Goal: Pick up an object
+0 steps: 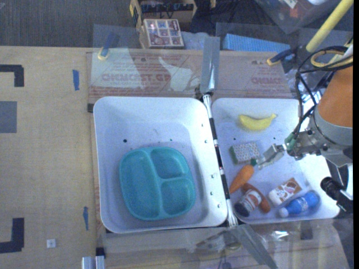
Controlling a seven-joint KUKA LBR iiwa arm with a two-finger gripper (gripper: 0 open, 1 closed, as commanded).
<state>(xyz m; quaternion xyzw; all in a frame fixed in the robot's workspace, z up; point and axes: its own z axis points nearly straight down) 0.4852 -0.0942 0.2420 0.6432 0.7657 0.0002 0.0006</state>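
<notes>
The arm comes in from the right with its gripper [268, 157] low over the right bin [221, 116], the tip hanging just beside a small grey speckled pad [246, 151] and just above the thick end of a carrot [242, 178]. From where I stand I cannot tell whether the fingers are apart or together; they blur into one pale shape, and nothing visibly sits between them. Any piece in this bin would serve as the thing to pick, and the pad and the carrot are the nearest. My worry is crowding: the carrot, a dark brown bottle [252, 199], a small white bottle [284, 193] and a blue bottle [300, 203] lie packed near the front corner, some touching, so a descent aimed at one could nudge a neighbour or close on two at once. The carrot tapers and lies at a slant, so I'd guess it could squirt out of a pinch. The pad looks flat against the floor, and fingers may slide over it without getting under. The divider between the bins is near the carrot's tip, and a finger could catch on it. A banana [257, 121] lies alone toward the back, well apart from the rest and probably the easier grab. Counting up: one banana, one pad, one carrot, three bottles, six pieces in the right bin. The left bin [112, 116] holds one teal divided plate [157, 182].
</notes>
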